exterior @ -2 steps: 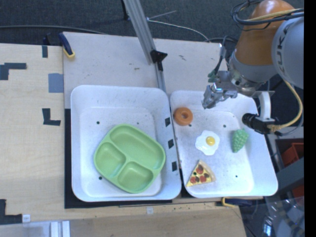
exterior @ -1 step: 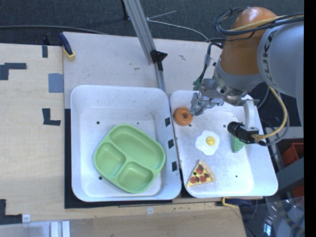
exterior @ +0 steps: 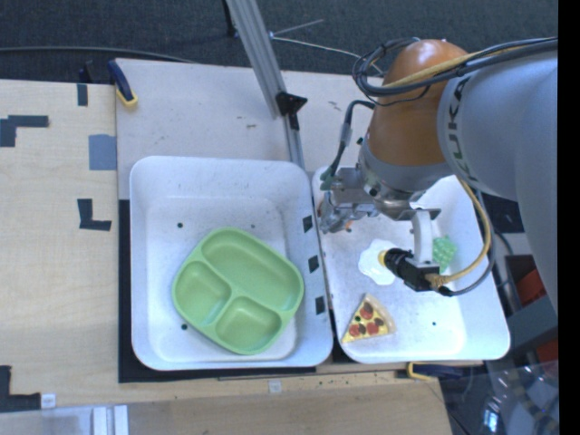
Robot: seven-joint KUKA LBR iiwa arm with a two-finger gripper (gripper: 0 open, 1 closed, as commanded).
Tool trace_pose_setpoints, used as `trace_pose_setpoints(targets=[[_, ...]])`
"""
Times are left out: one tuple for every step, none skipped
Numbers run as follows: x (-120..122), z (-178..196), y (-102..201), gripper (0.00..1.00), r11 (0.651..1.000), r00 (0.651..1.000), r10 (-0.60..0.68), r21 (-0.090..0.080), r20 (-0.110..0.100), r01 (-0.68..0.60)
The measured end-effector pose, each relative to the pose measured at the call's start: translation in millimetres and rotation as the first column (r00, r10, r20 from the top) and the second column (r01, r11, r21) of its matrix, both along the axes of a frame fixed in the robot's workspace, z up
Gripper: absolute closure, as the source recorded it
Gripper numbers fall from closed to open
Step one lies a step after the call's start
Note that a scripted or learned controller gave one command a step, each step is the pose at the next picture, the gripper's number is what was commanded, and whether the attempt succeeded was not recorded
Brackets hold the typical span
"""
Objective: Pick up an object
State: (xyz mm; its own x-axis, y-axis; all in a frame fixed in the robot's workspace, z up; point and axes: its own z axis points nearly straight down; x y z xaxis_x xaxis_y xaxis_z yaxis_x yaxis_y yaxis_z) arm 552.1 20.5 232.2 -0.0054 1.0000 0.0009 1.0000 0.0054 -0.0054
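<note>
White fried egg (exterior: 375, 263) lies flat just right of the gripper (exterior: 337, 214), whose spread I cannot tell, so a grab may slide off.

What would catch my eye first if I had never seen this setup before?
Most likely the big grey and orange arm, leaning in from the right over the right bin. Next comes the bright green divided plate lying in the left bin. A toy pizza slice sits near the right bin's front edge.
</note>
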Motion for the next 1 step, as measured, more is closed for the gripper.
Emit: trace_pose_setpoints(targets=[[-29.0,3.2,36.5,1.0,1.0,1.0,0.0,0.0,0.001,0.0]])
